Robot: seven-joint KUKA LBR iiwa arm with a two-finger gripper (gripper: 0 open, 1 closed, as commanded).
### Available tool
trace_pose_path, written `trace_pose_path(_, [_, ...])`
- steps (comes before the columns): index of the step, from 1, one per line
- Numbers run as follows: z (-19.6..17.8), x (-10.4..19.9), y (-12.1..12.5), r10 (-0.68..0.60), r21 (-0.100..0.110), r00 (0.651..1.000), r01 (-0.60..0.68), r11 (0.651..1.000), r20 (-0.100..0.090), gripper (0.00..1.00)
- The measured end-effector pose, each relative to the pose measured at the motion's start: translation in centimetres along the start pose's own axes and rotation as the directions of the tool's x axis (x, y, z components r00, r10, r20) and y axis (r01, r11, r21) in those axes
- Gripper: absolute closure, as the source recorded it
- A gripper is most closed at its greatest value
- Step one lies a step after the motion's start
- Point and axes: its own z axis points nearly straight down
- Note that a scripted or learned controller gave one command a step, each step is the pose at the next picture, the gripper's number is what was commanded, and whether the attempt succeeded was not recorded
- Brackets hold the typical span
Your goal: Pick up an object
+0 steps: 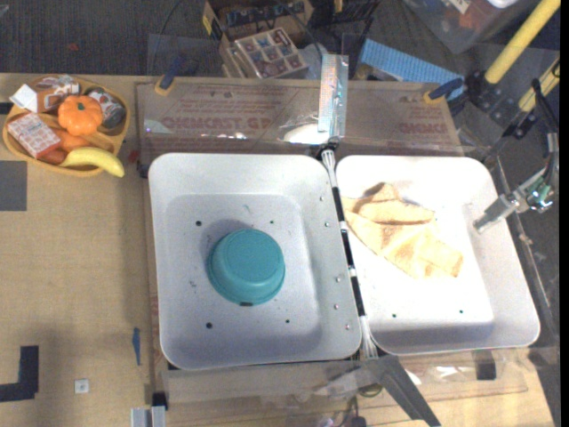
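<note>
**Bench state: gripper at right bin edge, objects resting in bins**

**Bins.** Two shallow white bins sit side by side at the centre of the frame. The left bin (178,327) fills the centre-left area; the right bin (498,327) fills the centre-right area. Their inner walls touch along a seam running top to bottom at mid-frame.

**Objects.**
- A teal bowl (247,266) lies upside down on the floor of the left bin, slightly below the bin's centre and apart from all walls.
- A tan cloth (404,234), crumpled and partly folded, lies in the upper-left part of the right bin. Its left edge is close to the seam wall. It extends diagonally toward the bin's centre.

**Gripper.** The gripper (484,221) appears at the right of the frame, over the upper-right edge of the right bin. It is a thin metallic part slanting down and to the left. It is well apart from the cloth and nothing is visible at its tip. Whether it is released or clenched: cannot tell at this size.

**Surroundings.**
- A basket (18,140) at the upper left of the frame holds a small orange pumpkin (80,116), a banana (96,159) and small packets.
- A clear plastic panel (231,114) stands along the far side of the bins.
- A yellow bar (526,27) crosses the upper right corner.
</note>
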Motion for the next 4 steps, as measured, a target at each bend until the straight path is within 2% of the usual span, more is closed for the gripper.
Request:
trace_pose_path(1, [12.0,4.7,4.1,-0.218,0.0,0.976,0.218,0.976,-0.002,0.0])
trace_pose_path(2, [15.9,-1.6,9.5,-0.173,-0.009,0.985,0.173,0.985,0.007,0.0])
trace_pose_path(3, [15.8,1.7,8.8,-0.245,-0.009,0.97,0.245,0.97,0.01,0.0])
trace_pose_path(4, [16.1,5.8,5.5,-0.348,-0.006,0.937,0.348,0.937,0.005,0.0])
